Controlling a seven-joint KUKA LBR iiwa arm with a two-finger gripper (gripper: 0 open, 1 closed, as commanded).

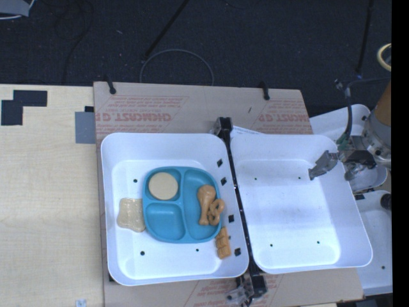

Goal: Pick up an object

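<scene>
The left bin (121,261) holds a blue divided tray (167,226). A round tan disc (162,185) lies in the tray's upper left compartment, and a tan knobbly piece (209,204) in its right compartment. A pale tan slab (131,214) rests against the tray's left edge. A small tan chunk (222,244) lies just off the tray's lower right corner. My gripper (337,167) hangs over the upper right corner of the right bin (300,254), far from all these objects. It is open, with nothing between its fingers (322,164).
A black hinge strip (233,197) runs between the two bins. Both sit on a cardboard sheet (192,110) on the light wooden bench (45,197). Cables and the arm's wrist (377,139) crowd the right edge.
</scene>
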